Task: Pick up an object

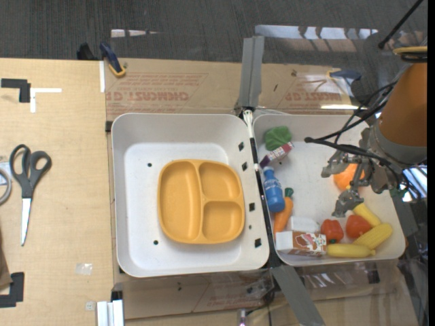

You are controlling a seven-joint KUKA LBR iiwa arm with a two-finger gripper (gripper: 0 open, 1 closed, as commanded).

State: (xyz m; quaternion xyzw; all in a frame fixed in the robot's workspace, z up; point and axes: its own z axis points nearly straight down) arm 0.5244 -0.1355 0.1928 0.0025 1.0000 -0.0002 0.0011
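Right bin (309, 172): tool (346, 182) above orange toy (345, 176).

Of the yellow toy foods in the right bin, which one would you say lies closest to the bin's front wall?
The banana, lying flat along the front wall beside the small carton. The corn cob and the yellow piece sit further back.

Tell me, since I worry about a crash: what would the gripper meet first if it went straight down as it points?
Probably the round orange fruit beside the gripper, or bare floor of the right white bin next to it. Depth is unclear from this slanted view.
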